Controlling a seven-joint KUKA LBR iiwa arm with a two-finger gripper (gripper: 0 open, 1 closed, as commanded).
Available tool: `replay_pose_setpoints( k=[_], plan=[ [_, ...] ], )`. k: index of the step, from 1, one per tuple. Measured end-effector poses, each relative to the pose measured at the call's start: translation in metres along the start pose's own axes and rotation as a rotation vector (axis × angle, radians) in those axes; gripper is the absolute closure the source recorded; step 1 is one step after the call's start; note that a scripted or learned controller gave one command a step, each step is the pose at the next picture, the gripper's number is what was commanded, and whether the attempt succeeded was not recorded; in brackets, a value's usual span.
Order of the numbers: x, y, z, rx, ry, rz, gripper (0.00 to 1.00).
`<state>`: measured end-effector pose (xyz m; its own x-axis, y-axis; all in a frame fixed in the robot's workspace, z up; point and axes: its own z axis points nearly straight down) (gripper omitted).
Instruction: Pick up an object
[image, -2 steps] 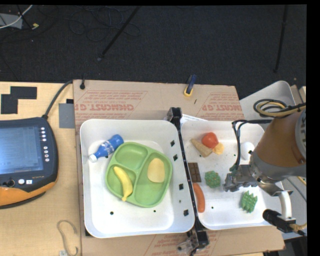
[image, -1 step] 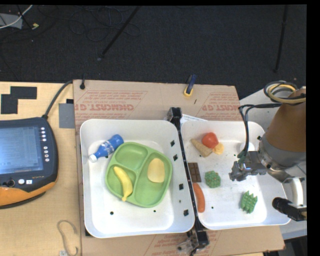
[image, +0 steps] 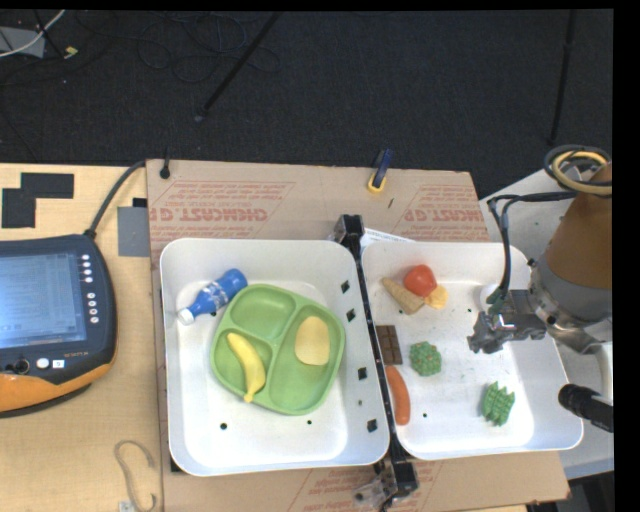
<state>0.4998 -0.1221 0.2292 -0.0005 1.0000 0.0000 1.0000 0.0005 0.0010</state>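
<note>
An overhead, slanted view of a bench with two shallow white bins side by side. The left bin holds a green divided plate with a banana in one compartment and a pale yellow slice in another; a blue and white bottle lies just beside the plate's upper left edge.

The right bin holds the loose toy foods: a red tomato touching a tan wedge and a small yellow piece, a round green broccoli floret, an orange carrot along the left wall, a brown block above it, and a leafy green piece near the lower right.

The grey arm enters from the right, and its gripper hangs over bare bin floor, between the broccoli floret and the leafy green piece but touching neither. Its dark fingers are too indistinct to tell whether they are spread or closed, and nothing appears between them.

This looks like the approach step, with nothing picked yet. The next move likely calls for centring over one item, perhaps the nearby floret, then descending and closing on it.
</note>
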Motion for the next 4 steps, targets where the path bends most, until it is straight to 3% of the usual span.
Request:
replay_pose_setpoints(
  k=[1, 2, 4],
  plan=[
    [0.044, 0.039, 0.006, 0.002, 0.000, -0.003, 1.00],
    [0.062, 0.065, -0.007, 0.002, 0.001, -0.001, 1.00],
    [0.061, 0.069, 0.013, 0.007, 0.000, -0.002, 1.00]
  ],
)
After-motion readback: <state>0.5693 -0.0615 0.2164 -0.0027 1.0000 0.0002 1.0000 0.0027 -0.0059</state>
